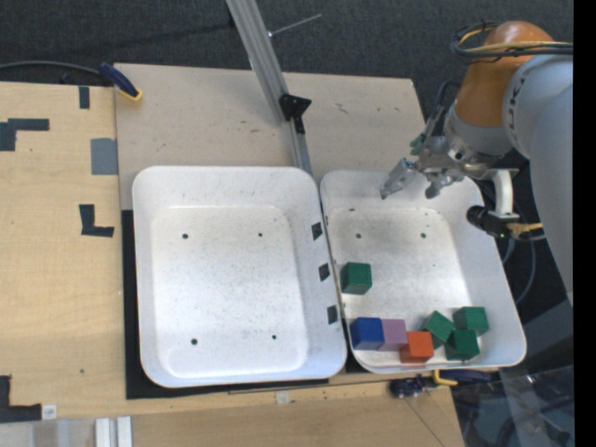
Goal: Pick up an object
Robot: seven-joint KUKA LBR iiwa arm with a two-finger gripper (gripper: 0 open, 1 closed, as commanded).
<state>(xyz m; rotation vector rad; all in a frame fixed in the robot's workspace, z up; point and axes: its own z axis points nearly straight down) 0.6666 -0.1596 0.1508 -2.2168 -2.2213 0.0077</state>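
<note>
I am looking down at two white bins sitting side by side. The gripper (411, 183) is hanging over the far edge of the right bin (484, 268), and its two fingers are spread apart with nothing between them. The left bin (154, 250) is lying off to the gripper's side, across the middle rims.

I am counting seven blocks, and all of them are sitting in the right bin, nearer to me than the gripper. One green block (357, 277) is sitting alone, a good way from the fingers and closest to them of all the blocks. The other six are crowding together along the near wall, far from the gripper. They are one blue block (367, 332), one pale purple block (394, 332), one orange block (419, 345), and three more green blocks (464, 344). So I am seeing four green ones in all.

The blocks in the crowd are touching, so I am having trouble telling where one green block stops and the next starts. The orange block is partly covering the ones behind it. The fingertips are small and a bit blurry. The arm (521, 91) is running off the picture's edge, so much of it is cut off.
</note>
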